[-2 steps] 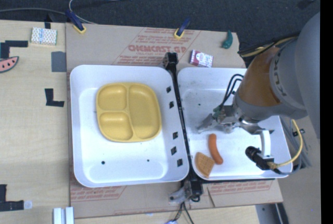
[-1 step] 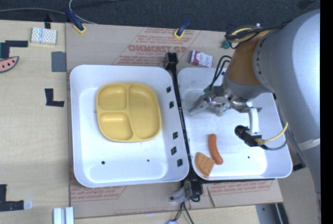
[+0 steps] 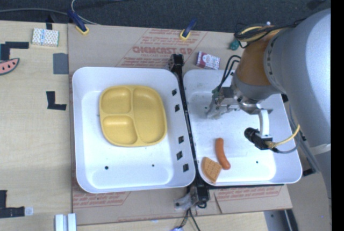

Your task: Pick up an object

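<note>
In the right bin lie an orange sausage and a waffle-patterned cracker near the front left corner. My gripper hangs low over the bin's back left part, well behind the sausage and apart from both items. I see nothing between its fingers. The grey arm with its orange band covers the bin's back right.
The left bin holds a yellow divided plate. A black clamp strip runs between the bins. A small red-and-white packet lies on the cardboard behind the right bin. Cables cross the dark floor at the back.
</note>
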